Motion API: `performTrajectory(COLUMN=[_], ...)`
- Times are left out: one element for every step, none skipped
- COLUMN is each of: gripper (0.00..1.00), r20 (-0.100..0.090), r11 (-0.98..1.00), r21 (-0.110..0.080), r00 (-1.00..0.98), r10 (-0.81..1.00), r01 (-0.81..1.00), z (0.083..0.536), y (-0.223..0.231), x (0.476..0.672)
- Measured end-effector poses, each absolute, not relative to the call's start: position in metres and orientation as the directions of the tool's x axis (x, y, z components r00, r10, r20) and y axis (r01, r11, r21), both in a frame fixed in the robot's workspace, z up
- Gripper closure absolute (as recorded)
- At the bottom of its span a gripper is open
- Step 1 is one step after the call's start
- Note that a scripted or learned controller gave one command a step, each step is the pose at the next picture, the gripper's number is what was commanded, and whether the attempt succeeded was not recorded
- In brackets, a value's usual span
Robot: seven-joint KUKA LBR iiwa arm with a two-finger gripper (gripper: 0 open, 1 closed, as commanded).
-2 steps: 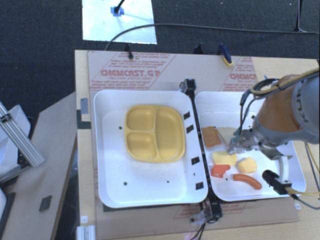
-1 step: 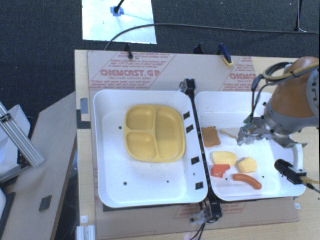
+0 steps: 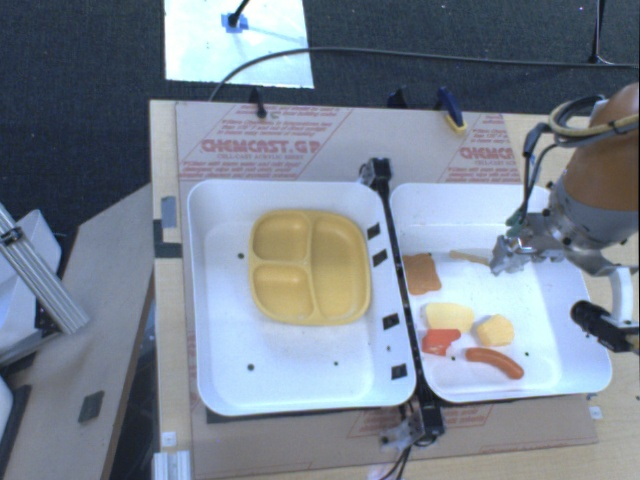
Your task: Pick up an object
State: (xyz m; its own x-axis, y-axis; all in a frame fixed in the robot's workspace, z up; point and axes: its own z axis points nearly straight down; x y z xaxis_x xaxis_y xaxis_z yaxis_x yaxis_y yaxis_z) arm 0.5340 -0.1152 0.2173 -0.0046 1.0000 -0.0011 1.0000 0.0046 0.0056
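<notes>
White plastic makes up both shallow bins on the counter [image 3: 120, 298], set side by side and joined along a black clipped seam. In the camera view, the left bin [image 3: 215, 368] holds a yellow plastic plate with three compartments [image 3: 308, 266], lying flat near its middle. The right bin [image 3: 570, 368] carries a scatter of toy food in its near-left part: a flat orange-brown toast-like slab [image 3: 422, 274] close to the seam, a pale yellow wedge [image 3: 449, 315] nearer the camera, a small yellow rounded lump [image 3: 494, 330] just to its right, a little red-orange piece [image 3: 439, 341] touching the wedge's near edge, and a red-orange sausage shape [image 3: 494, 362] lying at a slant nearest the bin's front wall. A thin pale stick [image 3: 466, 257] lies on the bin floor further back.

Reaching in from the right, the grey arm with its orange band [image 3: 605, 168] hangs over the right bin. Its claw [image 3: 503, 259] sits low beside the right end of the pale stick, well apart from the food pieces. Whether anything is caught in it, or how wide it stands, I cannot tell.
</notes>
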Motion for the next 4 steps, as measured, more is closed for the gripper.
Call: performTrajectory(gripper=[1.00, 1.00, 1.00, 1.00], r20=[-0.001, 0.002, 0.001, 0.002], r11=[0.002, 0.010, 0.009, 0.010], r21=[0.001, 0.001, 0.002, 0.003], r00=[-0.002, -0.010, -0.009, -0.010], r10=[1.000, 1.000, 1.000, 1.000], r01=[1.000, 1.000, 1.000, 1.000], z=[0.200, 0.201, 0.196, 0.213], y=[-0.115, -0.059, -0.011, 0.037], x=[0.535, 0.539, 0.553, 0.565])
